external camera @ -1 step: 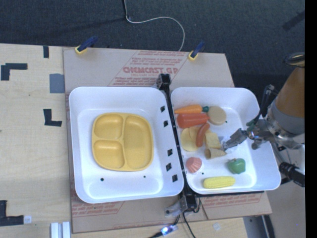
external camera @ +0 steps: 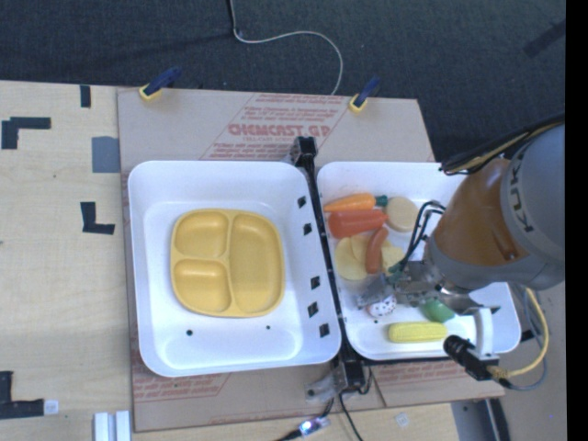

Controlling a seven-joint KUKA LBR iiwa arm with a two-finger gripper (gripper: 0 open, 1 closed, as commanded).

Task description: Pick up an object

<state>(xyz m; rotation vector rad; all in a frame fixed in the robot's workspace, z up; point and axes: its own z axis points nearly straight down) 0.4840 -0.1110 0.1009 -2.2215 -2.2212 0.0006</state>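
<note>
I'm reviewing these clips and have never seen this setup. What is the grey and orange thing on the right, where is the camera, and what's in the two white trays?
One fixed camera looks down at a slant on a bench with two shallow white bins. The grey and orange shape is a robot arm reaching in from the right, over the right bin. Its gripper is down among toy food: a carrot, a red piece, a sausage, a corn cob, and some round pale pieces. I cannot tell whether it holds anything. The left bin holds a yellow divided plate.
</note>
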